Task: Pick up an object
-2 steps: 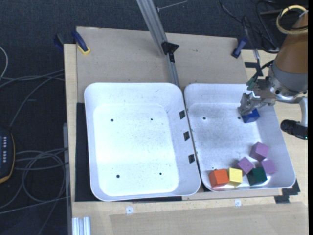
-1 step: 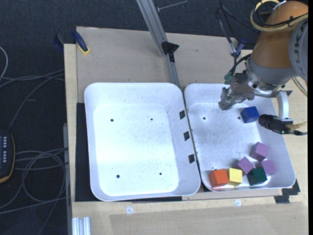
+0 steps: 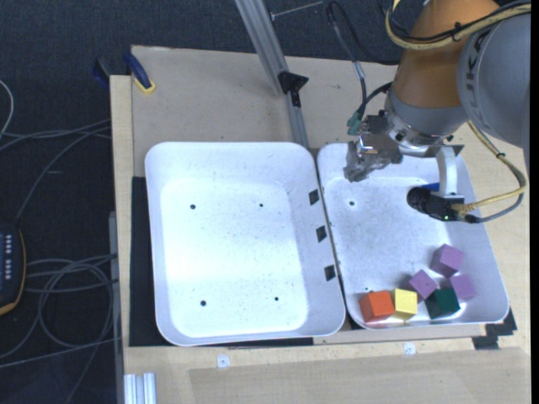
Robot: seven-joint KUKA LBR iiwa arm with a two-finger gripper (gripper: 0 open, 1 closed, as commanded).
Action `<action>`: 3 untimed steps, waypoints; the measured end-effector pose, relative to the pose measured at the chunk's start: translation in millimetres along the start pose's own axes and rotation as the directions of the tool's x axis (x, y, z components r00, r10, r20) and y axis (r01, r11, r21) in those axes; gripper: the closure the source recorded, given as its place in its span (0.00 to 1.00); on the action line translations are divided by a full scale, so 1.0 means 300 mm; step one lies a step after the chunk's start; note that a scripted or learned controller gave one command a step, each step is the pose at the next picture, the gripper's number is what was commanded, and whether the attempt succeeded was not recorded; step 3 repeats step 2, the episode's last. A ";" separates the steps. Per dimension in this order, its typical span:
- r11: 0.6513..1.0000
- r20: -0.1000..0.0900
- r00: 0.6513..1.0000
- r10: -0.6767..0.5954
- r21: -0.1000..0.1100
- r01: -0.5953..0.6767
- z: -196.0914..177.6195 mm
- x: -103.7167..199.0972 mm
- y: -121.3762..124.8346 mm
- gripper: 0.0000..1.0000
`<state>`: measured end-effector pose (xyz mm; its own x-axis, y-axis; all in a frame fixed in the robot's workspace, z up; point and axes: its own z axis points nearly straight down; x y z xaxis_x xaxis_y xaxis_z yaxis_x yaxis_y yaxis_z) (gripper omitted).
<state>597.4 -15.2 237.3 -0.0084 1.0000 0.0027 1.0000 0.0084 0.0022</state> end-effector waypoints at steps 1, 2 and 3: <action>1.000 0.000 1.000 0.001 0.000 -0.001 -0.031 0.181 0.018 1.00; 1.000 0.000 1.000 0.001 0.001 -0.001 -0.049 0.368 0.005 1.00; 1.000 0.000 1.000 0.001 0.001 -0.001 -0.049 0.368 0.005 1.00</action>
